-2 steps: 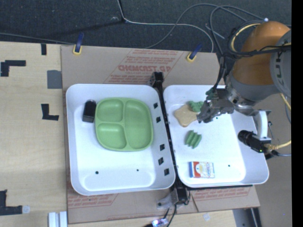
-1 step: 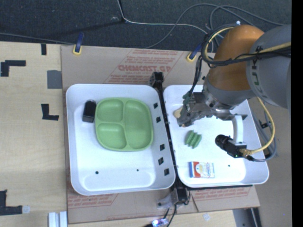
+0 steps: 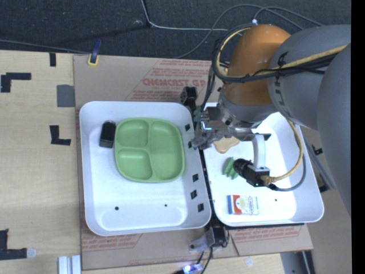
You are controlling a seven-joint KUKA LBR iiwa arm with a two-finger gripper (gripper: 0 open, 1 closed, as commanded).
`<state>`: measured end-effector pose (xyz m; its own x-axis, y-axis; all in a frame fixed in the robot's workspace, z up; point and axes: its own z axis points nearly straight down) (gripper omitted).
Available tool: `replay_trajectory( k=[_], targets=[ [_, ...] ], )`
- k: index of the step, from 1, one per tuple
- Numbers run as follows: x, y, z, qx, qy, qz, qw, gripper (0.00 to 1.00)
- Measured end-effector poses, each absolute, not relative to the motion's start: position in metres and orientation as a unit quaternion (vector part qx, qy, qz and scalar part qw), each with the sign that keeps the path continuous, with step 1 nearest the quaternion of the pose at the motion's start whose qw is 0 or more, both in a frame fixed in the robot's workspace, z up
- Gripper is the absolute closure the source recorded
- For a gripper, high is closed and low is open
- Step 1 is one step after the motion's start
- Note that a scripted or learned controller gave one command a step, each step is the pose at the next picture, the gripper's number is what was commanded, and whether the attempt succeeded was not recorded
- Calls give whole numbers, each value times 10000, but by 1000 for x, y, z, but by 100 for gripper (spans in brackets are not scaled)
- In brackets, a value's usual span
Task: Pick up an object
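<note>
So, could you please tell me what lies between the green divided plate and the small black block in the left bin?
Nothing lies between them in the camera view: the black block sits right against the left rim of the green divided plate on the left bin floor.

The grey arm (image 3: 319, 67) enters from three o'clock. Its orange band (image 3: 256, 53) sits at one o'clock, the wrist (image 3: 239, 121) pointing down near centre.

Robotics lab: KUKA arm (image 3: 285, 67) over taped cardboard bench (image 3: 159, 79), two white bins (image 3: 91, 170), loose cables (image 3: 171, 24).
</note>
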<state>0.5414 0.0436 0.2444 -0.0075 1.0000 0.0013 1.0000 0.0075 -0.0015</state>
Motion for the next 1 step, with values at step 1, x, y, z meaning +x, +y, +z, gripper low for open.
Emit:
replay_trajectory(
  k=[1],
  targets=[
    [542,89,243,-7048,-7094,7,9,100]
  ],
)
